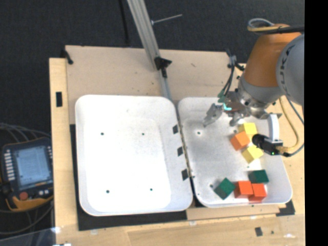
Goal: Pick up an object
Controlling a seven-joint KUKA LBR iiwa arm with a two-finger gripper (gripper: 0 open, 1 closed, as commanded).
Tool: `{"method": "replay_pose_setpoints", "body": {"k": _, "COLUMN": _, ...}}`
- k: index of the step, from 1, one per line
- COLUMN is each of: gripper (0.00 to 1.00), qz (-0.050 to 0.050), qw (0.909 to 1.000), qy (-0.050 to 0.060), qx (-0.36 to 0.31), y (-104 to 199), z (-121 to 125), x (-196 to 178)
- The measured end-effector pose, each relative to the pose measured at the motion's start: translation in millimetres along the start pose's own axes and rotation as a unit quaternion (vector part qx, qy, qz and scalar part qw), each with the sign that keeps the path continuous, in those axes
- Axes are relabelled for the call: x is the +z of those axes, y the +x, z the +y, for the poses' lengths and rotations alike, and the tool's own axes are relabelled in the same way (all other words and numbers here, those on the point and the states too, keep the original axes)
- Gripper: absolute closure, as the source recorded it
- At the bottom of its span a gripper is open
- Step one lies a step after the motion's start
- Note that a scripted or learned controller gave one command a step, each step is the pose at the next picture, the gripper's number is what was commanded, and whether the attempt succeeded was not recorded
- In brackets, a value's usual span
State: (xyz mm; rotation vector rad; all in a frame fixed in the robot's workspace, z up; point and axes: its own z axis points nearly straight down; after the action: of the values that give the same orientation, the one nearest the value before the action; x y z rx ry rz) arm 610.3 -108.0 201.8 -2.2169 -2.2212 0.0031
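On a pale wooden bench [113,70], two shallow white plastic bins with rounded corners sit side by side, the left-hand bin [128,152] showing a smooth, faintly speckled floor. Scattered across the right-hand bin [205,152] are small, matte, blocky pieces: a yellow cube [250,129] touching an orange cube [239,141], a second yellow block [251,153] just below them, a dark green block [259,176] near the bin's right edge, a tilted green cube [224,188] near the front wall, and two orange-red cubes [250,189] pressed together beside it. Reaching in from the right, the grey arm with its glossy orange band [264,60] bends down over the bin's far side. Its metal end effector [222,114] hangs above bare bin floor, fingers spread apart with nothing between them, just left of the yellow and orange cubes. A slim aluminium rail [145,29] slants across the bench behind the bins, and a handheld control pendant [28,168] lies off the bench's left side.
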Motion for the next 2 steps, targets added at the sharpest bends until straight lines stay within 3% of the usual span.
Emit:
{"method": "replay_pose_setpoints", "body": {"k": 1, "gripper": 0.00, "qz": 0.000, "qw": 1.0000, "qy": -0.002, "qx": 0.000, "y": 0.0, "z": 1.0, "x": -2.4}}
{"method": "replay_pose_setpoints", "body": {"k": 2, "gripper": 0.00, "qz": -0.001, "qw": 1.0000, "qy": 0.000, "qx": 0.002, "y": 0.6, "z": -1.8, "x": 60.3}}
